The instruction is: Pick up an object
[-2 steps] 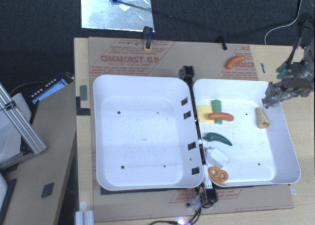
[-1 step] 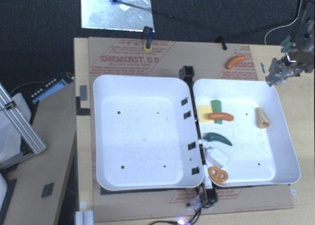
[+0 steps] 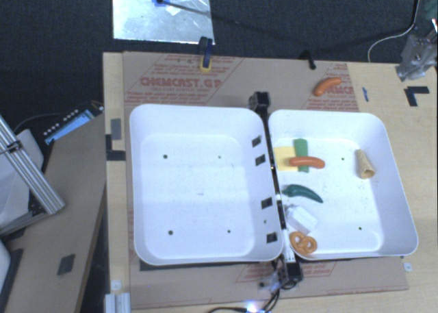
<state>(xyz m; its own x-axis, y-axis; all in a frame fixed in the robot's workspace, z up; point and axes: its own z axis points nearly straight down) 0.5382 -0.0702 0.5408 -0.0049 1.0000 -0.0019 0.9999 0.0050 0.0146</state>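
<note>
The right white bin (image 3: 383, 188) holds several small items. A red-orange sausage (image 3: 306, 162) lies across a yellow block (image 3: 281, 157) and a green block (image 3: 300, 146) near the bin's left wall. Below them are a dark green pepper (image 3: 303, 194), a white piece (image 3: 301, 220) and a brown pretzel (image 3: 303, 242) in the front left corner. A tan cone (image 3: 365, 164) lies toward the right side. Another orange sausage (image 3: 327, 86) rests outside the bin on the cardboard behind it.
The left white bin (image 3: 198, 181) sits beside the right one, with black clips (image 3: 267, 202) along the shared wall. A yellow and blue clamp (image 3: 204, 55) stands at the cardboard's back edge. A grey metal bracket (image 3: 415, 55) with a cable is at the top right.
</note>
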